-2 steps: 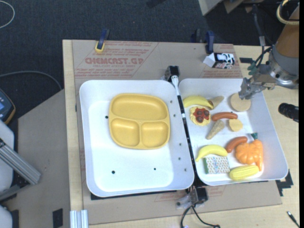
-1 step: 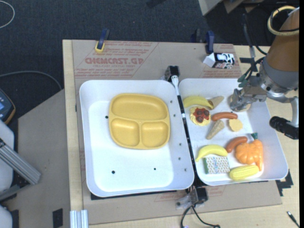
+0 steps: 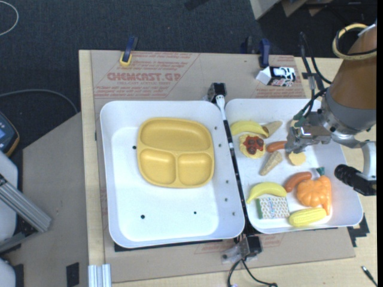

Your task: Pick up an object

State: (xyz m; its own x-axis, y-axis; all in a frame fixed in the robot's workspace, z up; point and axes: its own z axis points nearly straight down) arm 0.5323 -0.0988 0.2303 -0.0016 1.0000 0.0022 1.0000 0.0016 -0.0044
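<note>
Camera view, slanted top-down: bench [image 3: 96, 160] carries 2 white bins side by side. Left bin [image 3: 119, 178] holds 1 yellow tray [image 3: 176, 151] with 3 compartments, lying flat in the bin's upper half, apart from all 4 walls.

Arm [image 3: 356, 82] enters from the right, orange band above a grey wrist, over the right bin's upper right part. Right bin [image 3: 344, 160] holds the small items.

Gripper [image 3: 297, 143] hangs low over the right bin, near its upper middle. Finger opening cannot be read: the tips merge with the items under them, and whether anything sits between them cannot be told.

Items in right bin, largest first:
- Pumpkin [image 3: 315, 192], orange, lower right, touching the corn below it.
- Upper banana [image 3: 248, 128], top left of bin, just above the tart.
- Lower banana [image 3: 267, 189], just above the box.
- Corn [image 3: 307, 217], yellow, at the bin's lower edge, just right of the box.
- Box [image 3: 273, 207], pale and patterned, lower middle.
- Sausage [image 3: 298, 180], orange, just left of the pumpkin.
- Tart [image 3: 253, 144], yellow base with red topping, left of the gripper.
- Cone [image 3: 270, 162], tan, lying tilted below the tart.
- Carrot [image 3: 276, 146], between tart and gripper, its right end at the gripper.
- Cheese [image 3: 297, 158], pale yellow, directly under the gripper.

2 clamps [image 3: 125, 57] sit on the bench's far edge.
</note>
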